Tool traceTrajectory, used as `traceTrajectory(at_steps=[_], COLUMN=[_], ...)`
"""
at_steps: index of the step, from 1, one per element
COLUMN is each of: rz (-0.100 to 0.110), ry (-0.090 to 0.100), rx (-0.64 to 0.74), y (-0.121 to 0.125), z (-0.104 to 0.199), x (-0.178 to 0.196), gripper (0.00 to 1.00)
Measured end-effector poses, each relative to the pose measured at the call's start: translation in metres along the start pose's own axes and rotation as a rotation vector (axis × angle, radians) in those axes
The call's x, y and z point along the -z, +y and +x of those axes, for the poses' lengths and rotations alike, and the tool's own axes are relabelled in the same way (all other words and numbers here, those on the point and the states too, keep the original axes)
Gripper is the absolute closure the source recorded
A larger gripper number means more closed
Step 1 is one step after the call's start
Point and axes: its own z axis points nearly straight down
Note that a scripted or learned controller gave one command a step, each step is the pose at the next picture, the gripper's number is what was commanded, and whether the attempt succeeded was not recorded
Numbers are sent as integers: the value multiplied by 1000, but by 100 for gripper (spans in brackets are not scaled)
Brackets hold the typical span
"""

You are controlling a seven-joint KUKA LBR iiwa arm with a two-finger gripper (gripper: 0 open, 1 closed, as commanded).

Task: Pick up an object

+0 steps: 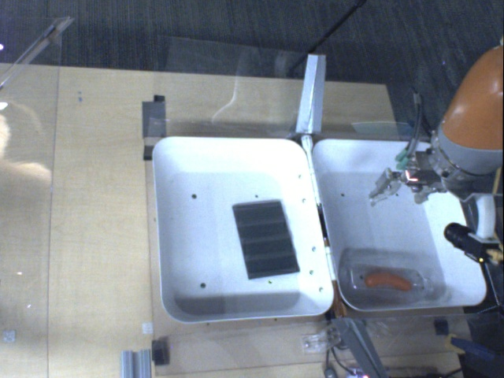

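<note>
Tabletop [87,235] bins: hand [387,189], fingers apart and holding nothing, hovers upper right; shift it toward lower right over the orange object [388,280], then descend squarely.

White bins [181,211]; dark ribbed slab [266,239]; orange object [388,280]; orange-banded grey arm [476,124].

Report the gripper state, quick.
Gripper: over the right bin, nothing seen between its tips; open or shut cannot be told.
</note>
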Motion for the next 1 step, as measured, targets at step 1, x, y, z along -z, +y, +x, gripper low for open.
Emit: traceTrajectory(at_steps=[1], rz=[1], ry=[0], rx=[-38], y=[-36], z=[53], x=[-51], gripper=[0])
